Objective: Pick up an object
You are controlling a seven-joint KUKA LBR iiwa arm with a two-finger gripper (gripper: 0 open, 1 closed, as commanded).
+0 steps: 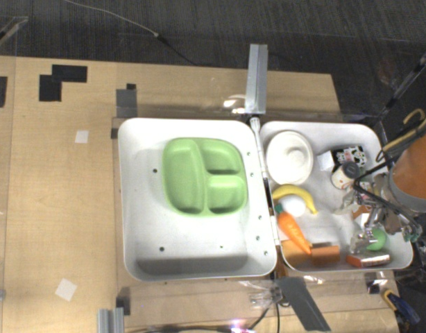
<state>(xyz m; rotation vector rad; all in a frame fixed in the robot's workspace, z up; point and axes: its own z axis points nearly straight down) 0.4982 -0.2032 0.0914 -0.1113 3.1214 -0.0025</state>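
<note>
The right bin [317, 124] holds several small objects. A white bowl [289, 156] sits at its back left, with a yellow banana [297, 193] and a white ball [293, 206] in front of it. An orange carrot [293, 232] and a brown block [325, 252] lie near the front rim. My gripper [368, 233] points down in the bin's front right corner, right over a small green round object [379, 240] and just behind a red-and-white item [369, 259]. The arm's wrist hides how the gripper meets the green object.
The left bin [137, 207] carries a green divided plate [203, 175]. A small white piece [341, 177] and a black-and-white item [352, 156] lie at the right bin's back right. The arm's orange band [415, 175] hangs over the right rim. A metal post [257, 75] stands behind the bins.
</note>
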